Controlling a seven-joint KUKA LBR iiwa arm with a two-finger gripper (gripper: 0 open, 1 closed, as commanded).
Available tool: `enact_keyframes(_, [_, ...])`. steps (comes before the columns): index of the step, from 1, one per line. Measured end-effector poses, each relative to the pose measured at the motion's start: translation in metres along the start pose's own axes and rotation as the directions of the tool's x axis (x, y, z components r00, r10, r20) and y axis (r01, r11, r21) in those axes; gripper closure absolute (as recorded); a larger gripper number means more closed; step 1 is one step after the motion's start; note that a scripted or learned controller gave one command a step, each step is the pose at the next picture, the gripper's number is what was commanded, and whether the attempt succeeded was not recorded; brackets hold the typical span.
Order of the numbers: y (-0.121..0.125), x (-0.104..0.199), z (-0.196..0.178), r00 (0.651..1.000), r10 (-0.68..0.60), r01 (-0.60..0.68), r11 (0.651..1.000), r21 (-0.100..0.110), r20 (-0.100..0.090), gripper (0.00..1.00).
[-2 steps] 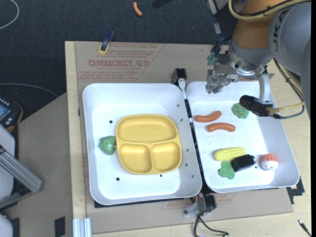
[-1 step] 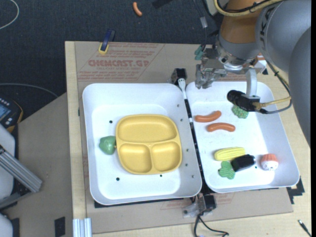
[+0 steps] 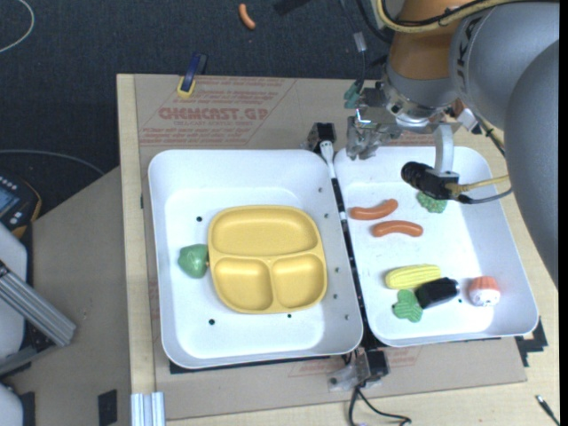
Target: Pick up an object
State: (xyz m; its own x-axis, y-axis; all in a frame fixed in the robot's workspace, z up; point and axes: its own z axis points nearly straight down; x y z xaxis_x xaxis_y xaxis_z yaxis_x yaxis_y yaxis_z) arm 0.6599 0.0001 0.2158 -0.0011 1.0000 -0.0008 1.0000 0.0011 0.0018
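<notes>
1. The gripper (image 3: 363, 145) is seen at the right bin's (image 3: 506, 264) far corner; finger state cannot be told.
2. Two toy sausages (image 3: 374, 209) lie nearby, unheld.
3. A rim strike is risked.

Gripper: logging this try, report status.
Gripper above right bin's far left corner, nothing seen held. Two sausages nearest, untouched. Nothing blocking them.

Cardboard-topped bench (image 3: 231, 105) with two white bins (image 3: 169, 238) side by side.
</notes>
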Motion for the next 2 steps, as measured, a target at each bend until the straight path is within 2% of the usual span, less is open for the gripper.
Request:
enact_keyframes(1, [-0.0098,0.0040,-0.0191,1.000,0.000,0.000,1.000,-0.002,-0.001,1.00])
enact_keyframes(2, [-0.0147,0.0031,-0.0121,1.000,0.001,-0.001,1.000,0.004,-0.001,1.00])
